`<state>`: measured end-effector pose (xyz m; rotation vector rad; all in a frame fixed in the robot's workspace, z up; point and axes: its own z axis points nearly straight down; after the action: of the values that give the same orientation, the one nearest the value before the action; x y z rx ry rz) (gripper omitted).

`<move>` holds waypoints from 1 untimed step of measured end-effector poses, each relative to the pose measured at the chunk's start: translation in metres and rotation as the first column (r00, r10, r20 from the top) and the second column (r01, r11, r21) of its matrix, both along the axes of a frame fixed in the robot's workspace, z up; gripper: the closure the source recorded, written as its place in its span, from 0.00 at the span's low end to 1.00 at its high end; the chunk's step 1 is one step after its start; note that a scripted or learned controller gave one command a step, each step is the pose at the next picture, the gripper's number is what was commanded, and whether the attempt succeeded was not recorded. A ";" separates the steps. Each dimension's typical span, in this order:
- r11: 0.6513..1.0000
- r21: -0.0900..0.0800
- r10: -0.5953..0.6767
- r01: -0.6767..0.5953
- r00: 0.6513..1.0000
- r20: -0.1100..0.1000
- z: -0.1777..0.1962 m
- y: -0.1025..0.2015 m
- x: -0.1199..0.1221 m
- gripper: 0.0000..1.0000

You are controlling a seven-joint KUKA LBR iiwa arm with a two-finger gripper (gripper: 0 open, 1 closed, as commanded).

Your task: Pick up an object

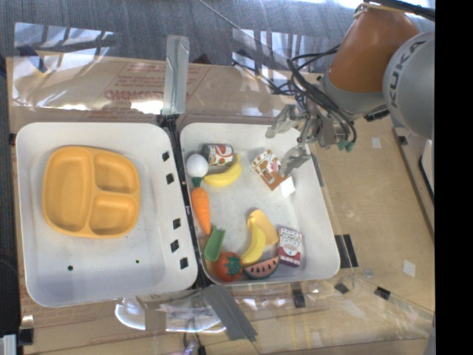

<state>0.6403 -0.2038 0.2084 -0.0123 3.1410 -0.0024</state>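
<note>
My gripper (288,140) hangs over the back right corner of the right bin (314,213), fingers spread and open, nothing between them. One fingertip (295,158) sits just beside a small red and white snack packet (267,168); whether it touches is unclear. Further left lie a small can (218,154), a white ball (196,165) and a banana (225,176). An orange carrot (201,209) rests along the left wall. At the front are a green piece (215,242), a red fruit (229,266), a watermelon slice (261,267), a second banana (259,239) and a red carton (290,245).
The left bin (89,272) holds a yellow divided plate (90,191). A grey strip (174,72) of tape runs back from the seam between the bins. The arm's orange band (366,46) and cables (318,87) loom over the right bin's back right corner.
</note>
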 end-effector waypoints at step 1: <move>0.999 0.002 -0.048 0.048 0.999 -0.002 -0.118 -0.001 0.008 0.00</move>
<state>0.6482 -0.2046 0.0908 0.0638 3.1425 0.0002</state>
